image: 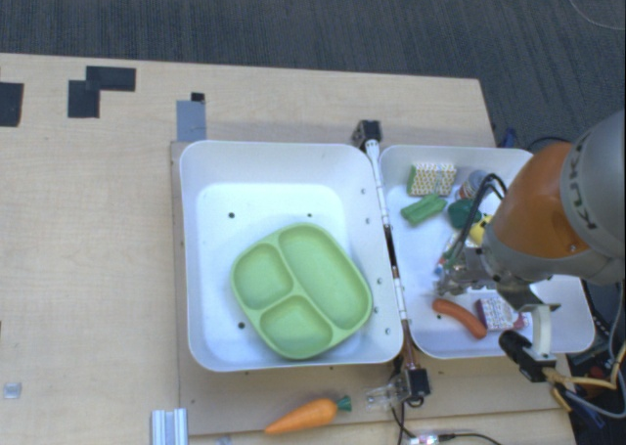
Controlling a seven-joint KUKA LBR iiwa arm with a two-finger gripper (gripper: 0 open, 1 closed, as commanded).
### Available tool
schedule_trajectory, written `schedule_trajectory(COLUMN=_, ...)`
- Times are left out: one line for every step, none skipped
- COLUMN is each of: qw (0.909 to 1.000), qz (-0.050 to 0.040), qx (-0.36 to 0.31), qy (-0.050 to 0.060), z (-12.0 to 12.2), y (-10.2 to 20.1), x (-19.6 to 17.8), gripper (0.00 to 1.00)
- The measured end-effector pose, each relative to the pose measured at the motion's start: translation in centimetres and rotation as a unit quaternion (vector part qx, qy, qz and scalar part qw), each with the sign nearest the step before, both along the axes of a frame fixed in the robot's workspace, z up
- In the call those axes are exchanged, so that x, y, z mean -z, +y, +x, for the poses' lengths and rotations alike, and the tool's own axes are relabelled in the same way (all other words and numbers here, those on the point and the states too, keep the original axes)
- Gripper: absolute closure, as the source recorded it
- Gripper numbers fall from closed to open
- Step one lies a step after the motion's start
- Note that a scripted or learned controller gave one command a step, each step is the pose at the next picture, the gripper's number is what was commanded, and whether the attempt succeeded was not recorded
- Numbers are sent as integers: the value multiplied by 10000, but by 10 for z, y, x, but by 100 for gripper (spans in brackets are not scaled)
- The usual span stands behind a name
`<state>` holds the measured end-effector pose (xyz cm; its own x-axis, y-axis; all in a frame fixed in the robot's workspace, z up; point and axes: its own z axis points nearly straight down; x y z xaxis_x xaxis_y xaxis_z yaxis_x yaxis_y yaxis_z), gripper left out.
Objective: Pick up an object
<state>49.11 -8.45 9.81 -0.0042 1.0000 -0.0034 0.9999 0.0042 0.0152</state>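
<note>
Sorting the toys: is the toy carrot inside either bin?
No, the toy carrot lies on the bench in front of the left bin.

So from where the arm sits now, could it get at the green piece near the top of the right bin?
Probably yes. The green piece lies uncovered on the floor of the right bin, beside the studded block, with nothing stacked on it. The gripper is already low inside that bin, just below it.

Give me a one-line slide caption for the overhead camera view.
Grey-and-orange arm's gripper reaches into the right white bin; green divided plate in the left.
</note>
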Motion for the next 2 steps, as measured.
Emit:
schedule_trajectory(qw=10000, qz=1, qx=-5, qy=33, z=122, y=-69, x=12, gripper=100)
schedule_trajectory(qw=9994, qz=174, qx=-35, qy=283, z=175, y=-113, x=10, gripper=100)
